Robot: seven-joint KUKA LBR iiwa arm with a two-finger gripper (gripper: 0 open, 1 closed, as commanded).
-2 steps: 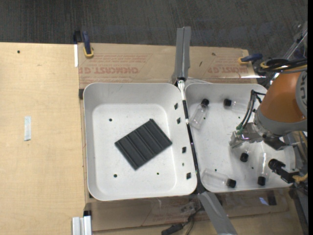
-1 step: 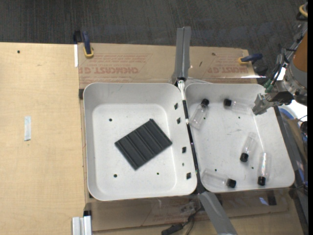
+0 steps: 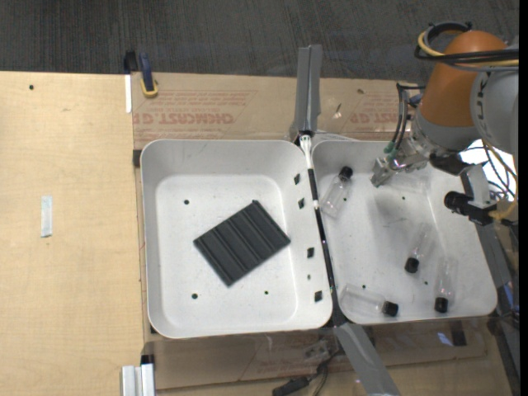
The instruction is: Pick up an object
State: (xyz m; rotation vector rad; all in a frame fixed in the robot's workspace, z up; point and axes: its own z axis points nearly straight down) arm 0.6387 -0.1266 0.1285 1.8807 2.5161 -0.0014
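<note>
A dark ribbed rectangular pad (image 3: pixel 242 242) lies tilted in the middle of the left bin (image 3: pixel 165 172). The right bin (image 3: pixel 483 299) holds several small clear vials with black caps: one near its top left (image 3: pixel 336 190), one at the right middle (image 3: pixel 415 256), one at the lower right (image 3: pixel 443 291) and one along the front (image 3: pixel 371 302). My gripper (image 3: pixel 386 172) hangs over the back of the right bin, to the right of the top-left vial and apart from it. Nothing shows between its fingers.
A vertical metal post (image 3: pixel 308 89) rises behind the seam between the bins. Flat cardboard (image 3: pixel 214 110) lies behind the left bin, with a blue-and-yellow clamp (image 3: pixel 144 74) at its far left. The tan benchtop (image 3: pixel 66 221) stretches left of the bins.
</note>
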